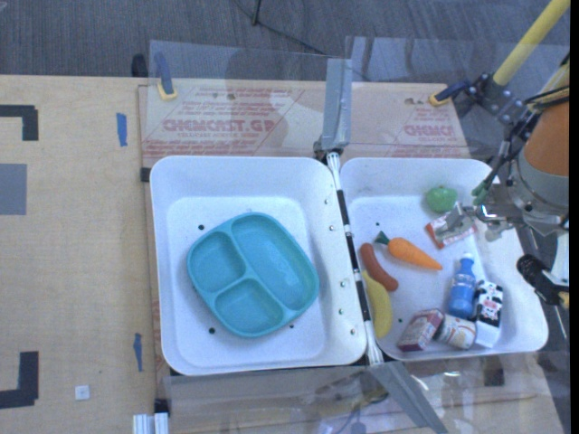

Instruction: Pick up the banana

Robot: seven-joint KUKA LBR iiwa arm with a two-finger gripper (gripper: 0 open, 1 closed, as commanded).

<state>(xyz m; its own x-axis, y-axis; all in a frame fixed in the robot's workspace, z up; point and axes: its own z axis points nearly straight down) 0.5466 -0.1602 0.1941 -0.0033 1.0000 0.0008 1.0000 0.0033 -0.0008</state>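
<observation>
Nearest the lens, a small brown carton [419, 330] lies in the right bin [534, 337], right of the banana [380, 306]. That banana rests along the bin's left wall, with a red sausage [378, 267] touching its upper end. Further right of the banana are a carrot [413, 252], a blue bottle [462, 288] and a black-and-white carton [488, 313]. Well up and right of the banana, the gripper [460, 219] hangs beside a green object [441, 198]; whether its fingers are parted cannot be told. Left of the banana, the other bin [172, 188] holds a teal divided plate [252, 273].
</observation>
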